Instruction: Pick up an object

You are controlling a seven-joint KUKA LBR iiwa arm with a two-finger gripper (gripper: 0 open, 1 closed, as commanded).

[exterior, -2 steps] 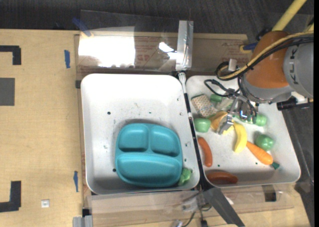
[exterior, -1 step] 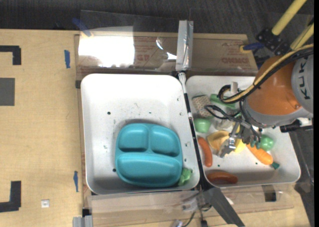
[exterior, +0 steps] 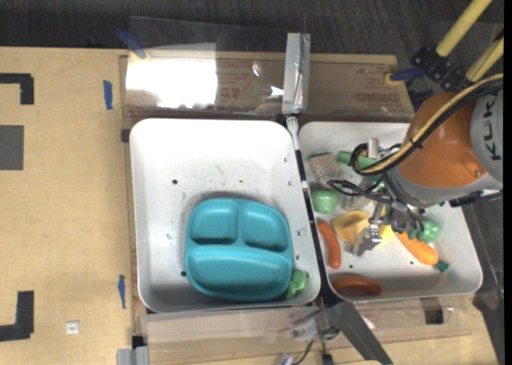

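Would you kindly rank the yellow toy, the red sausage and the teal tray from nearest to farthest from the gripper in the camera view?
From the gripper:
1. Yellow toy, right bin, just beside the gripper.
2. Red sausage, right bin, near its left wall.
3. Teal tray, left bin.

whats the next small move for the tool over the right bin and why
Probably a short descent. The tool hangs in the right bin over a yellow piece, beside an orange sausage-shaped toy and a carrot. Nothing shows between its fingers, so lowering onto the yellow piece seems the likeliest way to a grasp.
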